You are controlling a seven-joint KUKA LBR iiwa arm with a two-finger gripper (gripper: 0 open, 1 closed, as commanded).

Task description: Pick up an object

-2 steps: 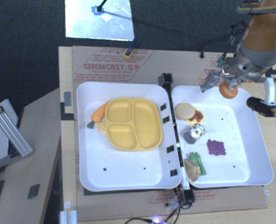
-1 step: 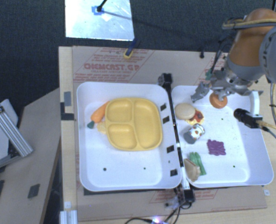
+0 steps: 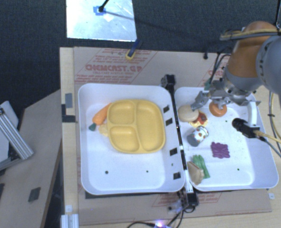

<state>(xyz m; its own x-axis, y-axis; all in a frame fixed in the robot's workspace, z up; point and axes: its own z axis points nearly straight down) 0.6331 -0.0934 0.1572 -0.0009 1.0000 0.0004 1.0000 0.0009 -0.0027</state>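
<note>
The claw [image 3: 208, 99] hangs over the right bin [image 3: 261, 172], its fingers spread and holding nothing, just beside the bun [image 3: 188, 113] near the bin's upper left. The bun looks light, rounded and likely slick plastic; best pinched across its widest middle.

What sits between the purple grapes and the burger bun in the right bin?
In the camera view, a small silver can lies between the purple grapes and the burger bun, on the right bin floor.
</note>
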